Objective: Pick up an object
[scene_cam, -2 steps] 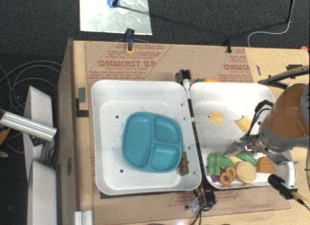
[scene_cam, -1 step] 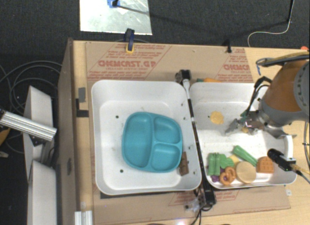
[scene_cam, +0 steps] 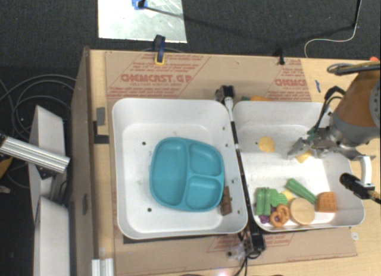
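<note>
Two white bins: left bin (scene_cam: 128, 120) has one teal divided plate (scene_cam: 187, 173), right bin (scene_cam: 280, 117) has one yellow round piece (scene_cam: 266, 144) alone plus a front cluster (scene_cam: 293, 204) of roughly six toy foods. Gripper (scene_cam: 305, 147) low in right bin, touching a small yellow piece (scene_cam: 304, 157); can't tell if its claw is open or closed. One brown bit (scene_cam: 226, 200) by the divider (scene_cam: 235, 150).

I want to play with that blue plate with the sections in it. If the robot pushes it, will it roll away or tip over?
Probably not. The blue plate lies flat in the left bin, so it would likely slide rather than roll. It looks like stiff plastic with three raised-edge compartments, so it should keep its shape. Its low, smooth rim might be slippery for the gripper to pinch.
</note>
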Tool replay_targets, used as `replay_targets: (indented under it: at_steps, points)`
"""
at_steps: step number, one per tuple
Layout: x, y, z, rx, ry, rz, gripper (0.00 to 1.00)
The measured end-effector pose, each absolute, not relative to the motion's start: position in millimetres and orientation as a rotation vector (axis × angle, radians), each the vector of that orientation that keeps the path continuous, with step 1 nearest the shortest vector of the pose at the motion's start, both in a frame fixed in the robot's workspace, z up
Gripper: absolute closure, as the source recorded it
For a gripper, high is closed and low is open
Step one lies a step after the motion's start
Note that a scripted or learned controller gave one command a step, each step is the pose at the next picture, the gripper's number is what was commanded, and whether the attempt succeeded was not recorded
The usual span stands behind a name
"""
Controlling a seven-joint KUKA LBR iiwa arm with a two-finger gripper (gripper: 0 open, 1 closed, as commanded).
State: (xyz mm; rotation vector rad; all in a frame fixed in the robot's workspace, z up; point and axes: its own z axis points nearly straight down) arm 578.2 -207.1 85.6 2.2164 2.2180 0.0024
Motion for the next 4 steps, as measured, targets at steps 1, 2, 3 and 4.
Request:
replay_targets:
  at_steps: [1, 2, 3, 4]
  points:
    - [578.4, -205, 96, 2.213, 2.221, 0.005, 1.0]
    - [578.2, -205, 96, 2.213, 2.222, 0.004, 0.0]
    - [619.5, -206, 85, 2.211, 2.225, 0.005, 0.0]
    - [623.0, -207, 102, 2.198, 2.219, 0.015, 1.0]
